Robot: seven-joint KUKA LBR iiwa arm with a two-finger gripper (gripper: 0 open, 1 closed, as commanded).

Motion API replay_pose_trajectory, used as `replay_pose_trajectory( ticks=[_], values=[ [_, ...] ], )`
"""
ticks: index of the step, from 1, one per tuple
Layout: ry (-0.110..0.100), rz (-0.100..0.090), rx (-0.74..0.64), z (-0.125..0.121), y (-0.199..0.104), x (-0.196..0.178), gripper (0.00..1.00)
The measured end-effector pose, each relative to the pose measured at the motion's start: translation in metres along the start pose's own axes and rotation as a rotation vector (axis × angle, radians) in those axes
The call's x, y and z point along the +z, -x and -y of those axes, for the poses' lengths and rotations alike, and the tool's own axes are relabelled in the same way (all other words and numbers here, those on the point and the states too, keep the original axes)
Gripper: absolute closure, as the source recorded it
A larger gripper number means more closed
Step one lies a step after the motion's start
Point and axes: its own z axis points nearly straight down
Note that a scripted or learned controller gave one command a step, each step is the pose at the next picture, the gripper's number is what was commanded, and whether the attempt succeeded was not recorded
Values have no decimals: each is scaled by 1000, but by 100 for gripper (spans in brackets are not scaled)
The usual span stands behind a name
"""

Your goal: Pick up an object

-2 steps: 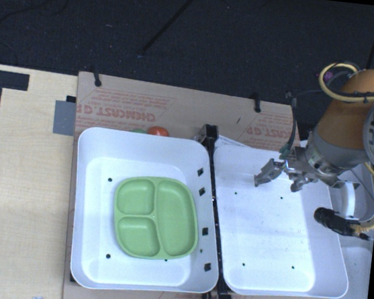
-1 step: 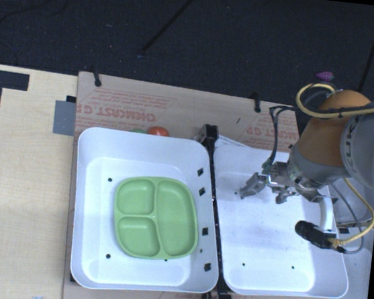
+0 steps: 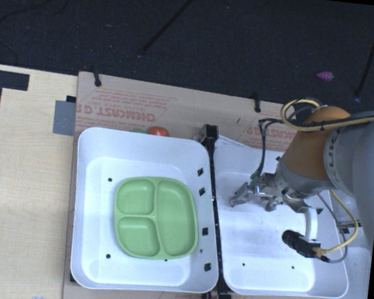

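Two white bins on cardboard-topped bench (image 3: 144, 110) | green divided plate (image 3: 156, 217) centred in left bin (image 3: 99, 148) | gripper (image 3: 254, 196) low near right bin (image 3: 333, 282) back-left corner, spread wide, holding nothing | red object (image 3: 158, 132) behind left bin's back edge

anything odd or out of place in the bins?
One thing: a small red-orange object lies outside the left bin, behind its far rim on the cardboard. The green divided plate lies flat in that bin. The pincer is over the right bin.
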Motion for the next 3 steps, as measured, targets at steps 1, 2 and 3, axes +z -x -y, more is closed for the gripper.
replay_pose_trajectory(
  ticks=[1, 2, 3],
  values=[
    [1, 0, 2, 0, 1, -13, 100],
    [6, 1, 0, 6, -5, -70, 100],
    [9, 1, -1, 8, -9, -132, 100]
  ],
)
